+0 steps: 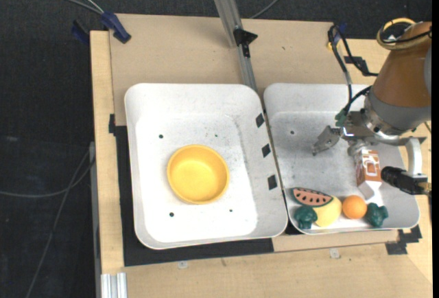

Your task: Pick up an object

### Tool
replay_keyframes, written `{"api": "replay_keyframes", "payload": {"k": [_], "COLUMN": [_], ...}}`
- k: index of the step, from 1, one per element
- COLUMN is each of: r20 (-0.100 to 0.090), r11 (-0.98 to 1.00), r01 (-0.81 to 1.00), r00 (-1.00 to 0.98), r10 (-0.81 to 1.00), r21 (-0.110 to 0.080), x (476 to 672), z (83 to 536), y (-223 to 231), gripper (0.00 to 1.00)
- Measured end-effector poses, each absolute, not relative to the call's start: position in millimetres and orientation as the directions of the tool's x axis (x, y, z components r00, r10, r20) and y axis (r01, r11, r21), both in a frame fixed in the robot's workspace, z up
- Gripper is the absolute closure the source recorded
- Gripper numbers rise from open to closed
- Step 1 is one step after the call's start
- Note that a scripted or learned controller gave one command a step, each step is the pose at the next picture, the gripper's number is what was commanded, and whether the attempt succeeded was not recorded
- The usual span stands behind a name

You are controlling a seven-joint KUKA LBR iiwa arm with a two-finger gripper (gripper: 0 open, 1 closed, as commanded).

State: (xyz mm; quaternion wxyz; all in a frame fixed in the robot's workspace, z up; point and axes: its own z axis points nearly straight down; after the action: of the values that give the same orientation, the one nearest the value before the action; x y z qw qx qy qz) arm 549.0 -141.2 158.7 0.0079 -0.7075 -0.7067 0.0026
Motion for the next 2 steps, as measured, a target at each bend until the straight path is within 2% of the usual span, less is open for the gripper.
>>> {"api": "replay_keyframes", "payload": {"k": [1,2], "r20": [0.008,0.008], "r11": [0.0,-0.001], "r01": [1.0,1.0], "r00": [0.001,0.001], "r10": [1.0,1.0], "r21": [-0.018,-0.009], "x": [556.0,558.4], "z": [99.1,116.6], "y": [-138.6,-138.5], "gripper": [0.0,1.0]}}
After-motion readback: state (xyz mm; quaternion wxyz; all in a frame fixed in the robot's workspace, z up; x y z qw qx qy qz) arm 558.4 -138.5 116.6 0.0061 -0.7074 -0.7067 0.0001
